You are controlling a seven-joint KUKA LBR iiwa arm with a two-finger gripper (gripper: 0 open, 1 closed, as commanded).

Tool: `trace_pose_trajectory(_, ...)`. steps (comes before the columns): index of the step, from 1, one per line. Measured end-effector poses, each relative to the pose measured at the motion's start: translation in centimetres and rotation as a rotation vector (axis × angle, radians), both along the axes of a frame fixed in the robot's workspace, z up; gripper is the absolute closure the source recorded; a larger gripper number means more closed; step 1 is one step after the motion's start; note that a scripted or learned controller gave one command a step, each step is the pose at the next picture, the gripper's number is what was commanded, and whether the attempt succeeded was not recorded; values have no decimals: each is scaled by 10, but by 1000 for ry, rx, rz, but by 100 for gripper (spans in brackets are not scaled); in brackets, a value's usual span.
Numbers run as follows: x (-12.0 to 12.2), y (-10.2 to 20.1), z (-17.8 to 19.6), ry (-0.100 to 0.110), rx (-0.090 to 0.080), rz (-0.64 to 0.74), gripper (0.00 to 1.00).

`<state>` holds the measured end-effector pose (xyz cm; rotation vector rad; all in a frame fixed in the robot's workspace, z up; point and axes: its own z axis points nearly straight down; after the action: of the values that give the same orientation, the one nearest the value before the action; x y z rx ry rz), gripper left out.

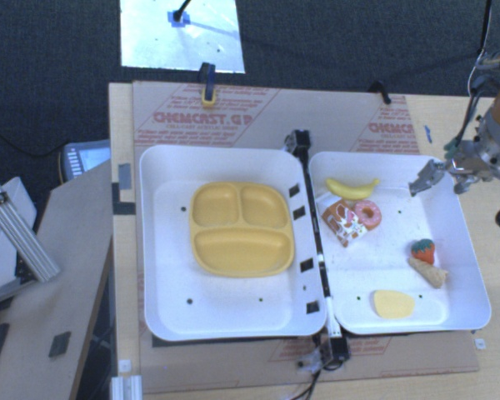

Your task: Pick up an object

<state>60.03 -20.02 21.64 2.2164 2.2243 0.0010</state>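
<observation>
The right bin (450, 223) holds a yellow banana (352, 188), a pink frosted donut (367, 215), a red-and-white packet (342, 222), a strawberry (423, 250) resting on a tan piece (427, 271), and a flat yellow disc (393, 304). My gripper (443, 180) hangs over the bin's upper right edge, open, with nothing between its fingers. It stands well to the right of the banana and above the strawberry in the picture.
The left bin (162, 223) carries a yellow three-compartment tray (240, 228). A black clip divider (308, 223) runs between the bins. A yellow clamp (209, 97) sits at the cardboard's far edge, and a metal plate (182, 22) lies behind.
</observation>
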Motion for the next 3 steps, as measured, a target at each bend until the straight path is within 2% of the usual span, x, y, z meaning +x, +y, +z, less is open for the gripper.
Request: trace_pose_trajectory(3,6,4,-134,2,0,-2,0)
